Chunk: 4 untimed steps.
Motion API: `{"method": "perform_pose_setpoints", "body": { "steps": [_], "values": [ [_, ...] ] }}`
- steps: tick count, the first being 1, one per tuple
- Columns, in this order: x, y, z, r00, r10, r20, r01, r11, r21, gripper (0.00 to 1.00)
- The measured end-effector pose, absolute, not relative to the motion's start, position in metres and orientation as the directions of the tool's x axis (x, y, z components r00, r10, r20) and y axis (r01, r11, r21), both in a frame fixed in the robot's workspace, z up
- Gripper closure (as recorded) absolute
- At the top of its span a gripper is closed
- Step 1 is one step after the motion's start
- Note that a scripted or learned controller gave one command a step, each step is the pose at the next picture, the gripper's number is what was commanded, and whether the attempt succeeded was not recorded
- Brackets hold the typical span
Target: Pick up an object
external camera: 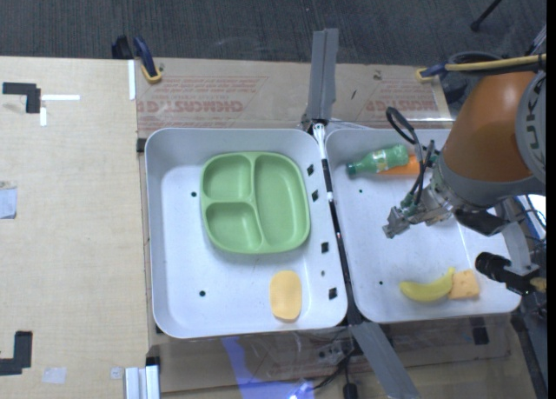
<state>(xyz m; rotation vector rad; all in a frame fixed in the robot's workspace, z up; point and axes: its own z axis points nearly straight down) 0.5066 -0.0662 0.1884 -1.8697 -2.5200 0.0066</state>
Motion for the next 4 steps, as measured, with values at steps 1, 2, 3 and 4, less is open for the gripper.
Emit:
{"method": "perform_pose_setpoints", "body": {
  "steps": [1, 2, 3, 4],
  "values": [
    [0.507, -0.066, 0.188, -0.290, 0.957, 0.001, 0.957, 0.290, -0.006, 0.00],
    [0.477, -0.128, 0.149, -0.352, 0.936, 0.002, 0.936, 0.352, -0.005, 0.00],
    [0.547, -0.123, 0.089, -0.402, 0.916, 0.001, 0.916, 0.402, -0.003, 0.00],
    [0.477, -0.130, 0.089, -0.648, 0.762, 0.005, 0.762, 0.648, -0.003, 0.00]
  ]
}}
